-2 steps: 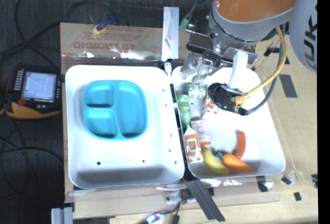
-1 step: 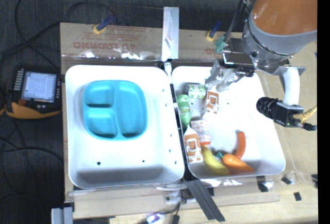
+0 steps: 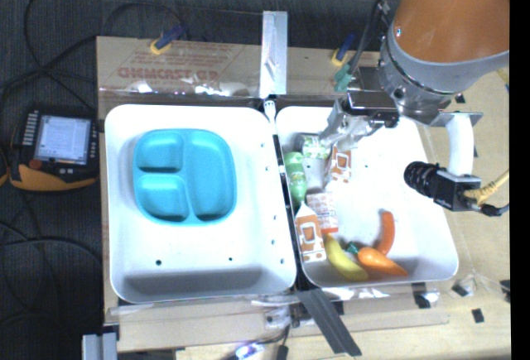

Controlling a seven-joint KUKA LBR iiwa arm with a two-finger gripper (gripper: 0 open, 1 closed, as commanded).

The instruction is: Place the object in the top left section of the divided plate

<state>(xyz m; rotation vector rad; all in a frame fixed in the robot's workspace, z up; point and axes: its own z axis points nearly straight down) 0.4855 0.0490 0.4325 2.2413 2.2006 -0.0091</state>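
The blue divided plate (image 3: pixel 228 184) lies in the left bin (image 3: pixel 199 267), and its top left section (image 3: pixel 159 151) holds nothing. My gripper (image 3: pixel 346 132) hangs low over the back left part of the right bin (image 3: pixel 435 222). Just below it lie a small white and orange carton (image 3: pixel 340 165) and a pale green packet (image 3: pixel 313 149). The wrist hides whether anything sits in the gripper.
Along the right bin's left wall lie a green object (image 3: pixel 294 172) and two more white and orange cartons (image 3: pixel 321 210) (image 3: pixel 308 239). A banana (image 3: pixel 344 260), a carrot (image 3: pixel 382 261) and an orange-red sausage (image 3: pixel 386 229) lie near its front. The bins' shared wall (image 3: pixel 281 201) separates the two bins.
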